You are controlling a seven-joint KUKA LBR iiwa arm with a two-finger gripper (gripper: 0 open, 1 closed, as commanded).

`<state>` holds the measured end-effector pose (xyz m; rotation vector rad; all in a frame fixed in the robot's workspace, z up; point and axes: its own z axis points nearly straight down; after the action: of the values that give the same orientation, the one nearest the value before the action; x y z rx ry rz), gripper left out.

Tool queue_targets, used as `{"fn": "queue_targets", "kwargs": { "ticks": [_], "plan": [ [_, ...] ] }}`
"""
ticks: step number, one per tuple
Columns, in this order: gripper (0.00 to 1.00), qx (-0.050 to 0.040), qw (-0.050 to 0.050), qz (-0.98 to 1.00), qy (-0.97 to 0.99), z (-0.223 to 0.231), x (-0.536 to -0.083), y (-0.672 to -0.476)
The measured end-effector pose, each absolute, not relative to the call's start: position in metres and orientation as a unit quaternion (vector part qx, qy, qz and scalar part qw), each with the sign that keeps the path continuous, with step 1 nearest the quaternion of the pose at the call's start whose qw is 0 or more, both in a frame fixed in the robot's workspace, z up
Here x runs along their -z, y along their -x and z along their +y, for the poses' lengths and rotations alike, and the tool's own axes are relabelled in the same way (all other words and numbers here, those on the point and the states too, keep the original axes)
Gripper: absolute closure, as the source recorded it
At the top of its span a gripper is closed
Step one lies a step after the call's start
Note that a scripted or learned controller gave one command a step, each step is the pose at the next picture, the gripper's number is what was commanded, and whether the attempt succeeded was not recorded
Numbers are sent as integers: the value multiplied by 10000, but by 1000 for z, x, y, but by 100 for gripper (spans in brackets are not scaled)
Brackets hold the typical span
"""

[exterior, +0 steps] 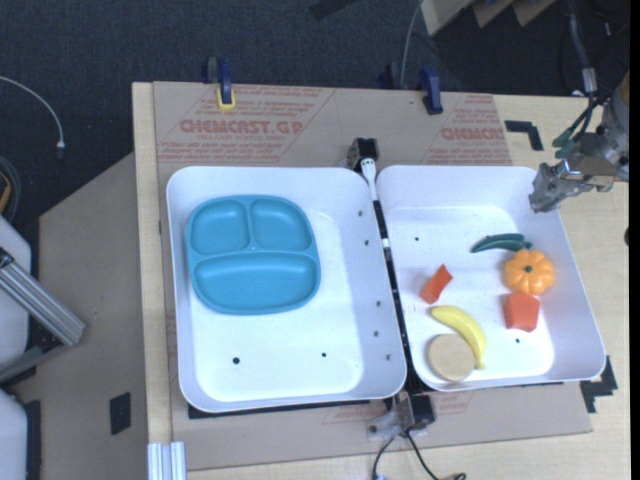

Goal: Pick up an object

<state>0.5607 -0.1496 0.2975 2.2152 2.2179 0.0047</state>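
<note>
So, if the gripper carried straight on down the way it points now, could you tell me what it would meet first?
Probably the bare floor of the right bin near its top right corner. The gripper hangs above that corner, and the green pepper lies a little further in. Depth is hard to judge here.

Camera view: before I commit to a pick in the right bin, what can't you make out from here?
- Gripper: small and blurred at the right bin's far corner; finger state unreadable.
- Arm: cut off by the frame's right edge.
- Tan disc: the banana overlaps its upper right part.
- Green piece: too small to identify; whether it touches the orange pumpkin is unclear.
</note>
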Motion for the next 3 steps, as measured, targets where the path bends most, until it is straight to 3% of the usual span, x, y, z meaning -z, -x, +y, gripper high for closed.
{"fn": "queue_targets", "kwargs": {
  "ticks": [1, 3],
  "plan": [
    [100, 4, -16, 7086, -7057, -109, -283, -556],
    [100, 5, -26, 7094, -7048, 2, -240, -556]
  ]
}}
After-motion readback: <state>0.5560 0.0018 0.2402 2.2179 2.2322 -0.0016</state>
